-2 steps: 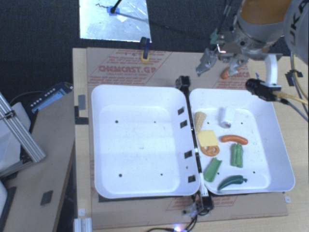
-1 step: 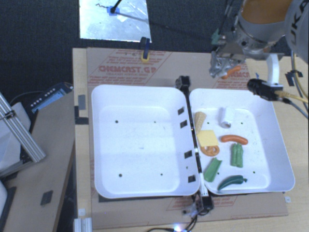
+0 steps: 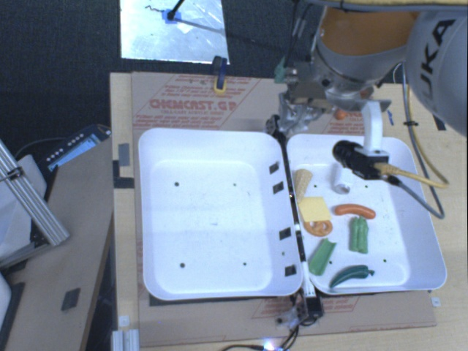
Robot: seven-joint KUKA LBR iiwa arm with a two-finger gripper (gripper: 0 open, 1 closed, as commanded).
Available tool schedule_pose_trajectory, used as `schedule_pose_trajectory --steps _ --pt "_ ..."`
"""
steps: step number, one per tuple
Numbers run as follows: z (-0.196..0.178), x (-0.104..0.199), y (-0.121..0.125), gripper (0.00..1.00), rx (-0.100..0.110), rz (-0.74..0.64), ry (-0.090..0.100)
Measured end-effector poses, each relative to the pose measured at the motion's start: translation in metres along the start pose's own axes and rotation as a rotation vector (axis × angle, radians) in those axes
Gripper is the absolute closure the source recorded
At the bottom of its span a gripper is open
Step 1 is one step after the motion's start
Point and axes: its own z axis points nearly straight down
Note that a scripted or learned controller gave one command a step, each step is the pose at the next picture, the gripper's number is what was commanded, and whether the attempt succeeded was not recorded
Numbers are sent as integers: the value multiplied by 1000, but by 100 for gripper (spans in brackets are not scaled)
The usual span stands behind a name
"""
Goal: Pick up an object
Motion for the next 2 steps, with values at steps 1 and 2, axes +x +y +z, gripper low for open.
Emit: schedule_pose_trajectory --steps 1,2 --pt "-38 97 -35 100 -1 -1 1" --pt "-58 136 -85 100 1 4 -1"
